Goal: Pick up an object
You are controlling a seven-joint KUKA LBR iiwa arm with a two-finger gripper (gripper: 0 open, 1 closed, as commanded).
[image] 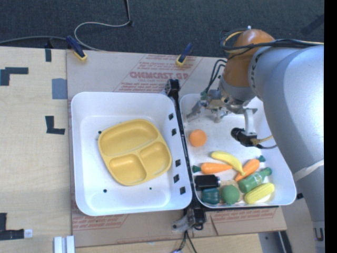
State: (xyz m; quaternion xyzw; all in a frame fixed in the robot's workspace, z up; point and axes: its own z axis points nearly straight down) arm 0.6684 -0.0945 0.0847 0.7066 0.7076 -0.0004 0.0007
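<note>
In the right bin [274, 141] lie toy foods: an orange ball [197, 138], a yellow banana [227, 158], two carrots [216, 168] [249, 167], a green cucumber-like piece [255, 179], a corn cob [258, 193], a green lime [230, 194], a teal piece [210, 196] and a black block [206, 182]. My gripper [206, 111] hangs over the bin's far left corner, just beyond the orange ball. Its fingers stand apart with nothing between them.
The left bin [84, 141] holds a yellow divided plate [135, 151]. A black-clipped wall [178, 136] separates the two bins. The grey arm [295, 99] covers the right bin's right side. Cables [100, 28] run behind the bench.
</note>
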